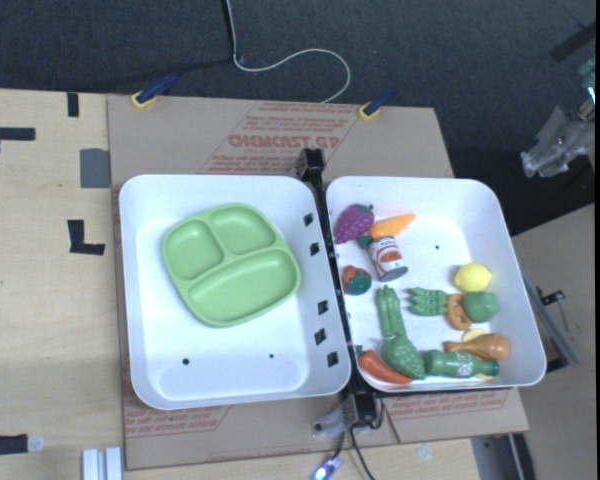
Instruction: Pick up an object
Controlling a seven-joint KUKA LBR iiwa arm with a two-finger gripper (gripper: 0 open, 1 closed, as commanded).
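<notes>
A green divided plate (232,264) lies in the left bin (140,348), on cardboard (280,133).

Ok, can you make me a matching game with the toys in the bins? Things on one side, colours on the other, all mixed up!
Things:
1. divided plate
2. lemon
3. grapes
4. little can

Colours:
A. purple
B. red and white
C. light green
D. yellow

Pairs: 1-C, 2-D, 3-A, 4-B

gripper (558,148) at far right, raised, seemingly blurred
</notes>
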